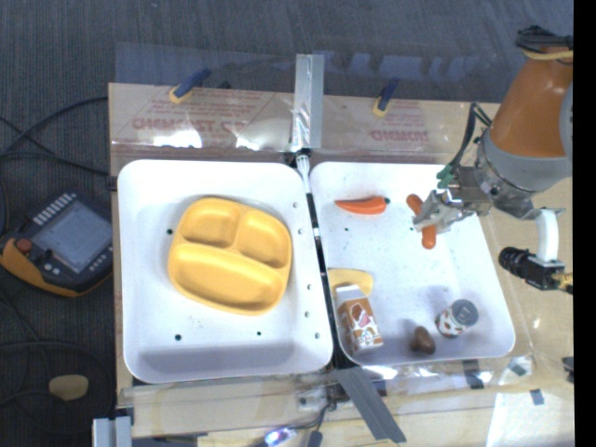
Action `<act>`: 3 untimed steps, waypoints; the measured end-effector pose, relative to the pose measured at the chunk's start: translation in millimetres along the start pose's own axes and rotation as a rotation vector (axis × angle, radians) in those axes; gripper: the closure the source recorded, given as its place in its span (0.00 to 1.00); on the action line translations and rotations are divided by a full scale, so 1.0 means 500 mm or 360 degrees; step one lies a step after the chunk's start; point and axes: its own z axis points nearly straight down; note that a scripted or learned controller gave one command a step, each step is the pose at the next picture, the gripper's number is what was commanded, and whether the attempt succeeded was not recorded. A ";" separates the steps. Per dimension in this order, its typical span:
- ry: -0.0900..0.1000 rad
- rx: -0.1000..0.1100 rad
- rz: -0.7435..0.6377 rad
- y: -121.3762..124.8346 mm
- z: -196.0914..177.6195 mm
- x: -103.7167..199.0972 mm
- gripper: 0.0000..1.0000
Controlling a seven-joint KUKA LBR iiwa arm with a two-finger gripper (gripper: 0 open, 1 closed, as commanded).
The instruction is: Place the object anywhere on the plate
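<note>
A yellow divided plate [231, 253] lies in the left bin [140, 343]. In the right bin [484, 333], a small orange stick-shaped piece [428, 239] lies at the upper right. My gripper [436, 214] is down over its middle, so just its two ends stick out, one to the upper left and one below. An orange carrot [361, 206] lies apart to the left of it.
Along the right bin's front stand a brown carton [359, 322], a yellow piece [351, 280] behind it, a dark brown lump [423, 341] and a small round can [458, 318]. A handheld pendant [58, 242] and cables lie left of the bench.
</note>
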 end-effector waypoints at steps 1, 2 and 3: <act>0.0004 0.0003 0.0430 0.085 -0.025 0.236 1.00; 0.0004 0.0003 0.0162 0.103 0.119 0.377 1.00; 0.0004 0.0002 0.0162 0.104 0.119 0.377 0.00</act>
